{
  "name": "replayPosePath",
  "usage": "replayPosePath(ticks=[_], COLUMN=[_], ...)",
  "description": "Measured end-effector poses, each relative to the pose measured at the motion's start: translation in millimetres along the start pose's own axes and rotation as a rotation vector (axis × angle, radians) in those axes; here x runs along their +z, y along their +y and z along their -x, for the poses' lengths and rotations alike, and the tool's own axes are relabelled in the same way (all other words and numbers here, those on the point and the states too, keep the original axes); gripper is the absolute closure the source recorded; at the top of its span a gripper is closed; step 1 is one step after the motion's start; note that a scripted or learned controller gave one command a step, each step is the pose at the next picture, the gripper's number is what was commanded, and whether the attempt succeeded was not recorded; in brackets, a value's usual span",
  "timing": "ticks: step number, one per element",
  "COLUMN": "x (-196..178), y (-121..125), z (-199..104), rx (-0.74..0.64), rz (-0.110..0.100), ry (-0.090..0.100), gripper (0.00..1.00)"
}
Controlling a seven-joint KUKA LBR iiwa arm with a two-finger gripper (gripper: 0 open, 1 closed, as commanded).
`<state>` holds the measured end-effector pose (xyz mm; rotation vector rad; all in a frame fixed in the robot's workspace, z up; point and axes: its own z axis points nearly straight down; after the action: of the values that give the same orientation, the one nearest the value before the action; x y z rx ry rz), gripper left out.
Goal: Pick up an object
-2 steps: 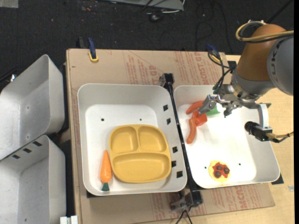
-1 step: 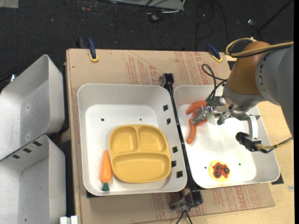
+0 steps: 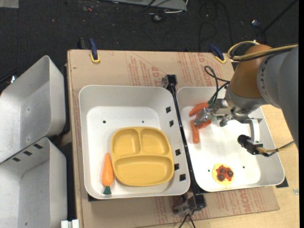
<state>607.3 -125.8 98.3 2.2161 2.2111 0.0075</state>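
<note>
The pick was under way but not finished, by the look of it. The gripper [image 3: 203, 118] sat low in the right bin [image 3: 266, 172], near that bin's upper-left corner, right at a cluster of orange-red pieces [image 3: 198, 110]. Those pieces looked like small toy food items, one a slim orange stick [image 3: 195, 135] running toward the bin's near side just below the gripper. Whether anything was actually clasped between the gripper's parts could not be made out at this angle; the pieces and the gripper overlapped, and no lift clear of the bin floor was evident. So the grasp, the lift and any carry-away seemed left to do, or at least unconfirmed.

The arm [image 3: 266, 75] came in over the right bin's far-right side, its orange band above the wrist, the wrist bent down and toward the bin's left wall. A black cable looped beside it within the bin.

Elsewhere in the right bin, a small yellow disc with dark red spots [image 3: 223, 173] lay near the front edge, well apart from the gripper. The left bin [image 3: 90, 127], just beside the right bin on the counter [image 3: 133, 68], held a yellow divided plate [image 3: 142, 156] and an orange carrot [image 3: 108, 171] beside it, both untouched.
</note>
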Motion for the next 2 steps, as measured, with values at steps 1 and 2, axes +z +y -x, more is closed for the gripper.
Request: replayPosePath(ticks=[1,2], x=[-5,-59], y=[-3,-4], z=[-2,-12], rx=[-0.001,-0.005], rz=[-0.009,-0.007], ry=[0.003,0.004], gripper=[1.0,1.0])
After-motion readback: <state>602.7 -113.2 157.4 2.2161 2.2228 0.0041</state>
